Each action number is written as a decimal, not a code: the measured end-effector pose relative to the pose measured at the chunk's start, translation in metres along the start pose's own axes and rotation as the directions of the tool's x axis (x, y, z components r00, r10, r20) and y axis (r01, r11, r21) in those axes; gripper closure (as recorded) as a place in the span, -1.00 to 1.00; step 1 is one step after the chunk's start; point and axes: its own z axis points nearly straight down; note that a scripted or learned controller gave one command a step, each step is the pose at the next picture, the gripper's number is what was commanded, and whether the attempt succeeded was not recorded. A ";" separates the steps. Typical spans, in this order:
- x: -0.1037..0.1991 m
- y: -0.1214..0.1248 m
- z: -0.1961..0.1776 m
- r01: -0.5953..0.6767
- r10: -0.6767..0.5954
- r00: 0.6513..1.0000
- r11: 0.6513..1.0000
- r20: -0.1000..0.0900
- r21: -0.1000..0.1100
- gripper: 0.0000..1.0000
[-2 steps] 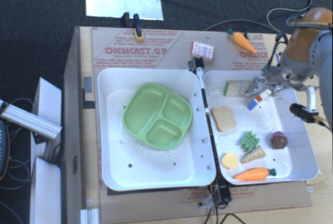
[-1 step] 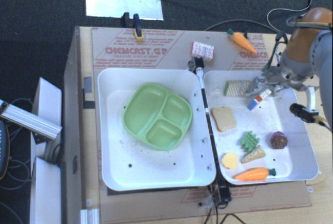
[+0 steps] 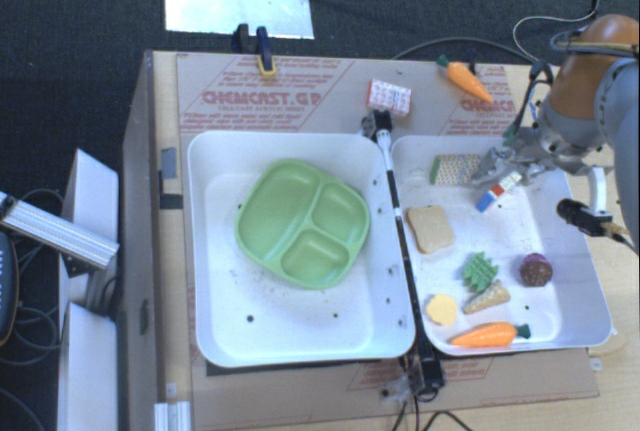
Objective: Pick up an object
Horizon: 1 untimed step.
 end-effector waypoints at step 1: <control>0.000 0.000 0.000 0.000 0.000 1.000 1.000 0.000 0.000 -1.00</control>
